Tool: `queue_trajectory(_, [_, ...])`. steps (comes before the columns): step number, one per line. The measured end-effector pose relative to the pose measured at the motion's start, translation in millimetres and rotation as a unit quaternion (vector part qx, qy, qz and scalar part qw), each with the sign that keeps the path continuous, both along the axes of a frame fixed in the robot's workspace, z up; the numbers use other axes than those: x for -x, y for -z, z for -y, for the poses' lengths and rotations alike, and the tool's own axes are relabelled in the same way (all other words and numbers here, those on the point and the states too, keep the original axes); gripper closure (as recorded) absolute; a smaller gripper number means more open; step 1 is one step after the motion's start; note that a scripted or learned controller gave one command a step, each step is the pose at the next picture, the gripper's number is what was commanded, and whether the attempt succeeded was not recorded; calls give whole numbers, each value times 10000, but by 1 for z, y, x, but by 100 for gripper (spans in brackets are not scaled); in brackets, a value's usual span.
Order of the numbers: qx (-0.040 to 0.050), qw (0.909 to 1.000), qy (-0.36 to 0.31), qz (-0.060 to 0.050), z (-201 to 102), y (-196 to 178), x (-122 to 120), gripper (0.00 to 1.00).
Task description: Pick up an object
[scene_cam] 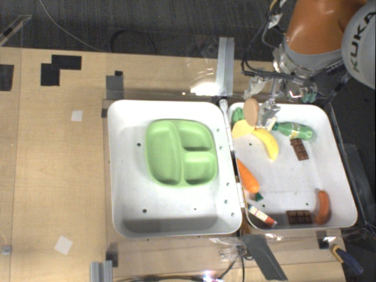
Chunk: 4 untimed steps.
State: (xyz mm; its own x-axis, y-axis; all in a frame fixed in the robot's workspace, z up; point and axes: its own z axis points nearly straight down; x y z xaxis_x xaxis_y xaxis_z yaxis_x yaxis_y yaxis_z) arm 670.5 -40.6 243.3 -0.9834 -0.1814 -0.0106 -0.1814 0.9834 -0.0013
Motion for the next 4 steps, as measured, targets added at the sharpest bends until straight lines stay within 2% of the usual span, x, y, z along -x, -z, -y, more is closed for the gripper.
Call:
queue_trajectory(2, [-10,9999,-4,131,-2,-29,-5,100])
queue_trajectory(3, [16,9857,-1684,-4,28,2,20,100])
queue_trajectory(4, [10,9982,-601,16,54,-36,0,100])
